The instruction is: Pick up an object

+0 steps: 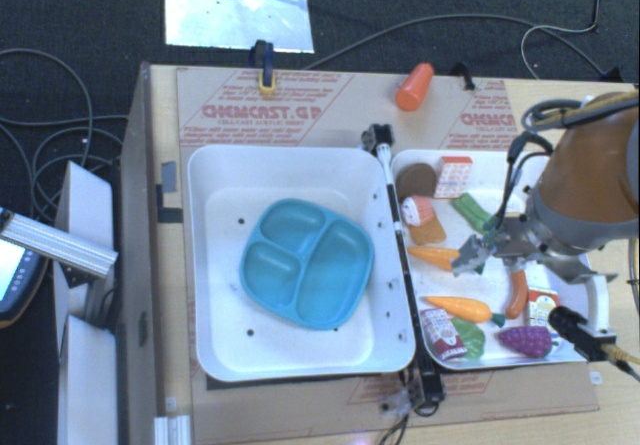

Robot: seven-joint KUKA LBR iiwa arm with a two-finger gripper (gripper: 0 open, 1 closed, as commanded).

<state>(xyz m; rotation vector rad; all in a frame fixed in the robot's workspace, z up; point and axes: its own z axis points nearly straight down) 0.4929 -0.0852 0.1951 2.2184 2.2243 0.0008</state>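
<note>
My claw (470, 258) hangs low in the right white bin (425, 161), tips beside the slim orange toy carrot (434, 256), likely the target. Whether it's spread or closed, can't tell.

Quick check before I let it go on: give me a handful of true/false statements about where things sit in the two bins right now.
1. The blue plate lies in the left bin. True.
2. The orange cylinder is inside the right bin. False: it lies on the bench behind the bins, outside both.
3. The tool hangs over the right bin, near a carrot. True.
4. The purple grapes sit in the left bin beside the plate. False: they are at the right bin's near edge.
5. The plate is stacked with toy food. False: its compartments look bare; the toys are in the right bin.
</note>
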